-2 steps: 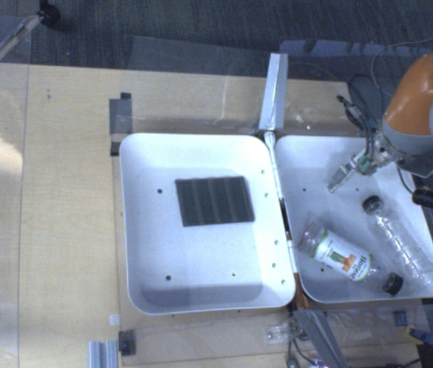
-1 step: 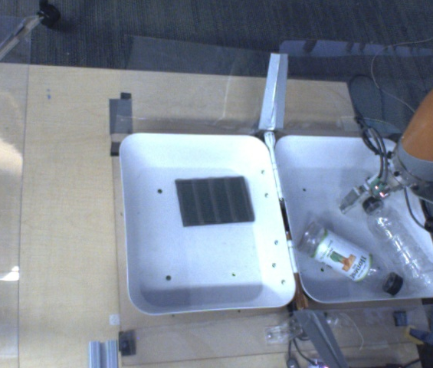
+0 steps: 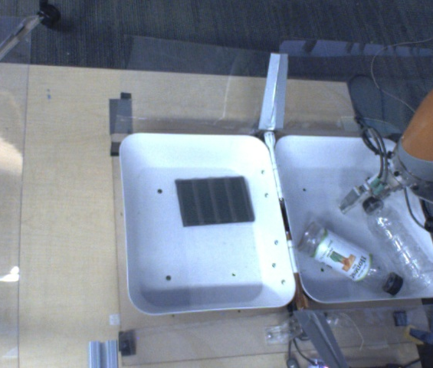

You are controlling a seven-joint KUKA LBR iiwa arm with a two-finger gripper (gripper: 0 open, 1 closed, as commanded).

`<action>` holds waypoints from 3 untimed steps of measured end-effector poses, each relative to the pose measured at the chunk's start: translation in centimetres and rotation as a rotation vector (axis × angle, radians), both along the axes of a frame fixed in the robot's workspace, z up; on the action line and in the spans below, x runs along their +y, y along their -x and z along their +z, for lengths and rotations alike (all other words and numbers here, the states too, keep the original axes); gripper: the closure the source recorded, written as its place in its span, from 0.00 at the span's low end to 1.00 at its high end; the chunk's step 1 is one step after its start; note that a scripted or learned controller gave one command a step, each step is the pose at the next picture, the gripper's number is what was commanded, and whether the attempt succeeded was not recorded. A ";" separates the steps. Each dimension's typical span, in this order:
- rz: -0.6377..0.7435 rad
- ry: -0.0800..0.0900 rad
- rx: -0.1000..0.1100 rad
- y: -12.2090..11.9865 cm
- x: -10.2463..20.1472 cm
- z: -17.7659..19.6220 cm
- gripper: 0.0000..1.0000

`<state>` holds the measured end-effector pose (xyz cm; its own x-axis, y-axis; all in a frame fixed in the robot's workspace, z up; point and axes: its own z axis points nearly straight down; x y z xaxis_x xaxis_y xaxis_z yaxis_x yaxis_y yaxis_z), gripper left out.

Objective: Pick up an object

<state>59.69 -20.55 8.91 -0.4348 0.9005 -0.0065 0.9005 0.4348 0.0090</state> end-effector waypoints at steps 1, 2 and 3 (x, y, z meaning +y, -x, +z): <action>0.003 0.001 -0.010 -0.3 0.1 1.3 1.00; 0.056 0.001 0.000 1.6 0.0 9.0 1.00; -0.027 0.000 0.002 -1.1 0.1 7.2 1.00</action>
